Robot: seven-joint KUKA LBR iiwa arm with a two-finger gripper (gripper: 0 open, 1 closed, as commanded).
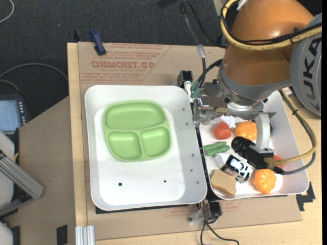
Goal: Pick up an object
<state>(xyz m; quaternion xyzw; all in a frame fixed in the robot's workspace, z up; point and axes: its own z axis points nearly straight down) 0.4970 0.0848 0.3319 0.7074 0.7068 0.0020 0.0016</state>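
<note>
Tomato point(222, 131), small, round and red, lies just beside the end effector point(231, 115); its grip state cannot be told.

Logged in left bin point(102, 188): green divided plate point(137, 130), flat, near the middle. Crowded in right bin point(294, 180): red ball point(222, 131) beside orange fruit point(246, 130), green pod point(215, 148), tan block point(224, 182), second orange fruit point(265, 180). Arm point(260, 40) low over right bin's far half.

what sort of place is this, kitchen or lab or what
Most likely a robotics lab bench, not a kitchen. A grey and orange robot arm hangs over a white bin of toy-like foods, a second white bin beside it holds a green tray, and both sit on a cardboard sheet.
</note>
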